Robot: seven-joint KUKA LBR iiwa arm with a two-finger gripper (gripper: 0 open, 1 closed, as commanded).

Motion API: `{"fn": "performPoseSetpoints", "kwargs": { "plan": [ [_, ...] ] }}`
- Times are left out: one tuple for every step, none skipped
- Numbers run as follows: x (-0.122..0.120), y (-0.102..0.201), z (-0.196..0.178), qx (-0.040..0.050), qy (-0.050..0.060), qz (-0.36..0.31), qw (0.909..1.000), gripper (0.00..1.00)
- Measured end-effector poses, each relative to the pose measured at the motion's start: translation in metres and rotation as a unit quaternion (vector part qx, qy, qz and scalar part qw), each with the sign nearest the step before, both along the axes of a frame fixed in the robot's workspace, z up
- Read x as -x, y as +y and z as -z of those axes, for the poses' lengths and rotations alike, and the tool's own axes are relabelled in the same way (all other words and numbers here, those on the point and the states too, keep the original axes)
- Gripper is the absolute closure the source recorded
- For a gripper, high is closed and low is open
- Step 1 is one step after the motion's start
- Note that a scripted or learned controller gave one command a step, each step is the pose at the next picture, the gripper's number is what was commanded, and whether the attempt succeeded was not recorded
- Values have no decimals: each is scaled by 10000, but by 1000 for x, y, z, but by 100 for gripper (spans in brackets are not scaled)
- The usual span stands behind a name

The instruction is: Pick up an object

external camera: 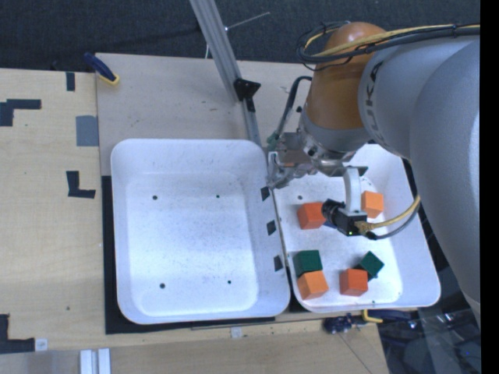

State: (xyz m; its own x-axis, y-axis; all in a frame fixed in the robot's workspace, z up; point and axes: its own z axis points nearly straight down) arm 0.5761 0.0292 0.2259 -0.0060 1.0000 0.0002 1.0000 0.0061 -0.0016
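Note:
The right bin (417,275) holds several blocks. An orange block (311,215) lies near its middle and another orange block (373,203) sits to its right. At the front are a green block (307,260) stacked behind an orange block (313,284), a red-orange block (353,281) and a dark green block (371,264). My gripper (279,174) hangs low at the back left of this bin, close to the wall shared with the left bin (118,209). It is up and left of the middle orange block, and I see no block in it.
A slanted metal pole (222,45) runs down from the top to the bins' shared back corner. A blue and yellow tool (101,67) lies on the bench at the far left. The arm's bulk covers the right bin's back right part.

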Motion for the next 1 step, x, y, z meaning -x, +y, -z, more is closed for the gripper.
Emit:
{"fn": "performPoseSetpoints", "kwargs": {
  "plan": [
    [-13, 58, -12, -11, -6, -8, 10000, 100]
  ]
}}
